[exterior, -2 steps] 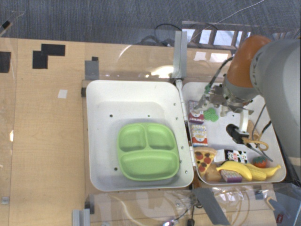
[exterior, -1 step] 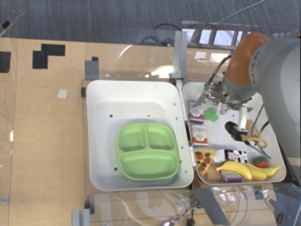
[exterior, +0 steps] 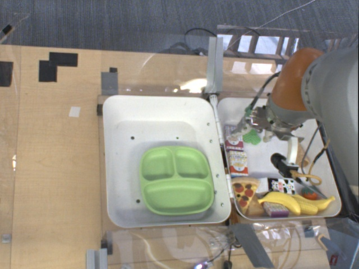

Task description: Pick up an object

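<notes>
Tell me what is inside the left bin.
The left bin holds one green divided plate, lying flat toward its front. Whatever is beneath the plate is covered.

Far above the pincer [exterior: 253,129], at the top: dark grey carpet floor [exterior: 140,10] with a thin cable [exterior: 291,10] lying across it. Far off to its left: light wooden bench top [exterior: 50,167], black square marks [exterior: 56,65] near the back, a small white patch [exterior: 74,112]. Just up and left: an upright grey metal post [exterior: 213,66]. Bright shine [exterior: 193,86] on clear plastic beside the post
</notes>
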`<action>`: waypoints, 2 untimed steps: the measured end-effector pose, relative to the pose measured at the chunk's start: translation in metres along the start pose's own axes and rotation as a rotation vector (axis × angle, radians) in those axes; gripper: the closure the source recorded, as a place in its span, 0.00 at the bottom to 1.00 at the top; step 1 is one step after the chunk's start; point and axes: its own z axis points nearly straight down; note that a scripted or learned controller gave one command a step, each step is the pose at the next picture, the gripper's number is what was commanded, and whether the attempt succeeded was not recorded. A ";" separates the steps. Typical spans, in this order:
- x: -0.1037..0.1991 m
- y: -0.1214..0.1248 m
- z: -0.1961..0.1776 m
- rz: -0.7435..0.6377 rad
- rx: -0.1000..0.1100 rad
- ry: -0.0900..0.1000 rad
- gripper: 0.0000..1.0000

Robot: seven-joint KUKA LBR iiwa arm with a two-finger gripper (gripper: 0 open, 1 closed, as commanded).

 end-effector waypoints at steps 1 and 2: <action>-0.014 0.039 -0.120 0.021 0.027 -0.002 0.00; -0.006 -0.007 -0.005 -0.017 0.013 0.000 0.00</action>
